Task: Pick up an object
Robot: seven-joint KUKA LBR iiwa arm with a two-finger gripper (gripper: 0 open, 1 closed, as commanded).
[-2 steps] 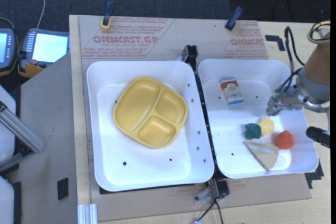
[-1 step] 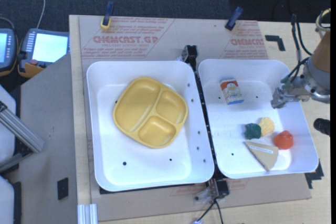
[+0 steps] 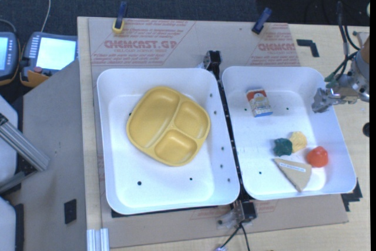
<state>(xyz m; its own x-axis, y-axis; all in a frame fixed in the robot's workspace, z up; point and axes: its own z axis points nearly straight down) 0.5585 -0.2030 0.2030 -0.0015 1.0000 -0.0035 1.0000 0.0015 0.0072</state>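
Note:
The right bin (image 3: 282, 76) holds several small items. A red and white carton (image 3: 258, 102) lies near its back middle. Toward the front right sit a green piece (image 3: 283, 146), a pale yellow piece (image 3: 298, 140), a red ball-shaped piece (image 3: 317, 156) and a tan wedge (image 3: 294, 172). My gripper (image 3: 321, 101) hangs over the right bin's far right rim, to the right of the carton and behind the red piece, with nothing seen in it.
The left bin (image 3: 111, 126) bears a yellow divided plate (image 3: 168, 125). A black clamp (image 3: 212, 59) sits at the back between the bins. Blue clips (image 3: 120, 16) (image 3: 261, 20) hold the cardboard sheet. Screens (image 3: 51, 53) stand off the bench at left.

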